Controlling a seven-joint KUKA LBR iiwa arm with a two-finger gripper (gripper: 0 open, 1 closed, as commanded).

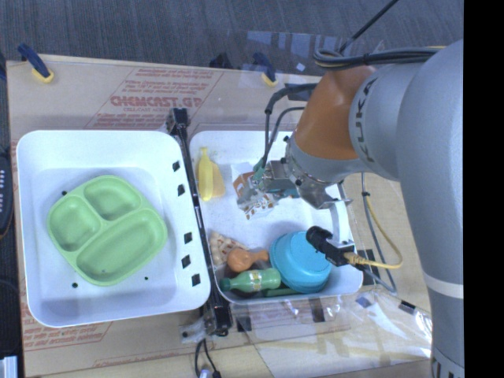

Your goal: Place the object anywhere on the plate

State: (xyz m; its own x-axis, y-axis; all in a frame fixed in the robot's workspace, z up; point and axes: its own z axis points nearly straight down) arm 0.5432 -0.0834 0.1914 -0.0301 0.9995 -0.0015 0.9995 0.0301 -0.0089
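My pincer (264, 181) hangs over the right bin (236, 144), against a brown-and-white crumpled packet (250, 195); whether it grips I cannot tell. At nine o'clock of it lies a yellow banana (207, 176). At nine o'clock across the bench (142, 93), the green divided plate (106, 228) sits in the left bin (31, 156).

bench (71, 85) with two white bins (31, 211)
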